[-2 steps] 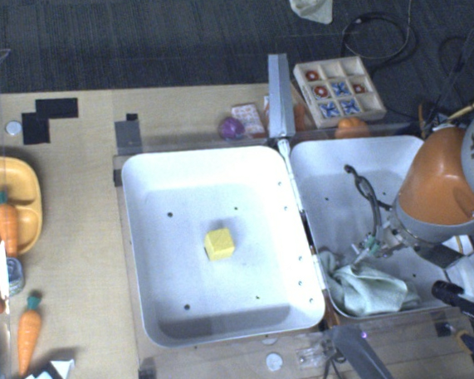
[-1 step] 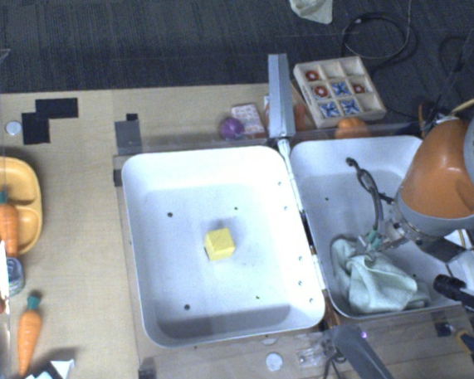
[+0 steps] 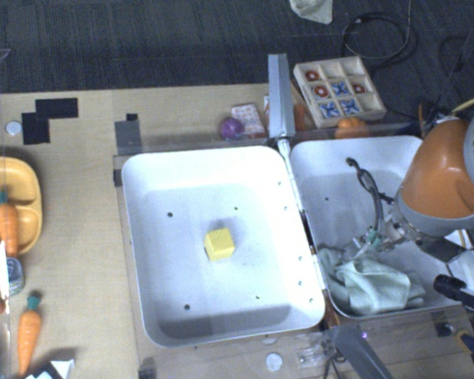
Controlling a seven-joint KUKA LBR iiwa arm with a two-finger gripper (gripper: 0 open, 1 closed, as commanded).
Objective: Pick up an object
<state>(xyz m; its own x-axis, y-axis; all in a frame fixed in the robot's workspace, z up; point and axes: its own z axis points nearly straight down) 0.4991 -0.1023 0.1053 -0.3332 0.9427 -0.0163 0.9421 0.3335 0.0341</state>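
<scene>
Pincer (image 3: 373,238) over one cloth (image 3: 373,284) — perhaps touching.

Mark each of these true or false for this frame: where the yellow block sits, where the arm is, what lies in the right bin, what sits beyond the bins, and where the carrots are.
1. The yellow block lies in the left bin. True.
2. The gripper is over the left bin. False: it is over the right bin, near a cloth.
3. The cloth lies in the right bin's near part. True.
4. A tic-tac-toe board lies inside the left bin. False: it sits on the bench beyond the right bin.
5. Two carrots lie in the right bin. False: they lie left of the bins, one on a yellow tray.
</scene>
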